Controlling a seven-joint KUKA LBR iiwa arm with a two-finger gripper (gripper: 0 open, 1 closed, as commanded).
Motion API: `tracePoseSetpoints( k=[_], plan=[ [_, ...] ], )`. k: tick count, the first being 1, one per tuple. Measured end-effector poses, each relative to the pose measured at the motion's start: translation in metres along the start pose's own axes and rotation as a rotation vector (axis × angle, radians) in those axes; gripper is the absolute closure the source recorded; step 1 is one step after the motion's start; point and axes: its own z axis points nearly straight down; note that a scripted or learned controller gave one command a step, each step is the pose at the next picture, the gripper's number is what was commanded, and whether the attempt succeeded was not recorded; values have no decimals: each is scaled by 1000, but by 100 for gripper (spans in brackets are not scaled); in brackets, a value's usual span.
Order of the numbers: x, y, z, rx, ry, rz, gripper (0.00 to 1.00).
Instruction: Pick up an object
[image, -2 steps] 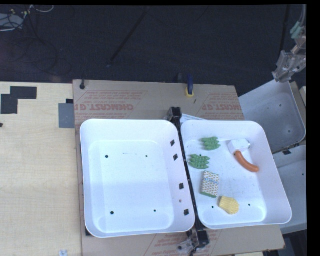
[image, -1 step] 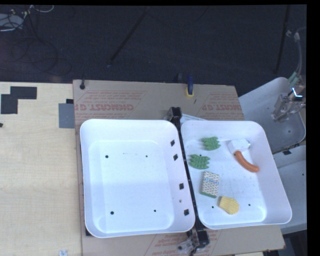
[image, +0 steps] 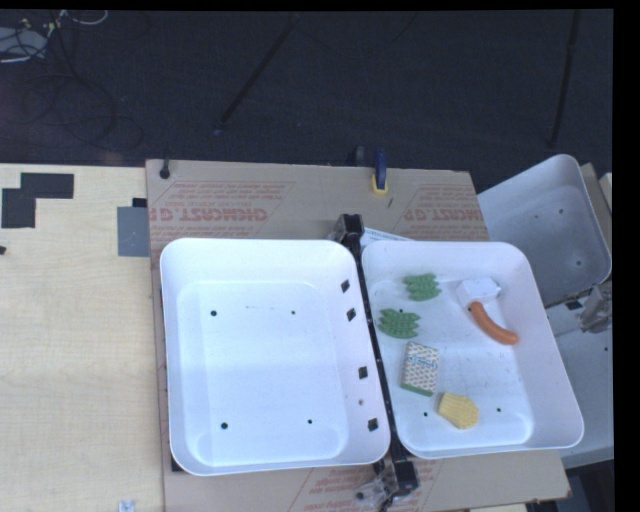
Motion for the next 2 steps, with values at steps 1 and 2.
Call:
tracePoseSetpoints(
  k=[1, 2],
  plan=[
    [64, 37, -70, -17, -3, -17, 100],
    [118, 76, -102, -14, -2, -15, 100]
  ],
)
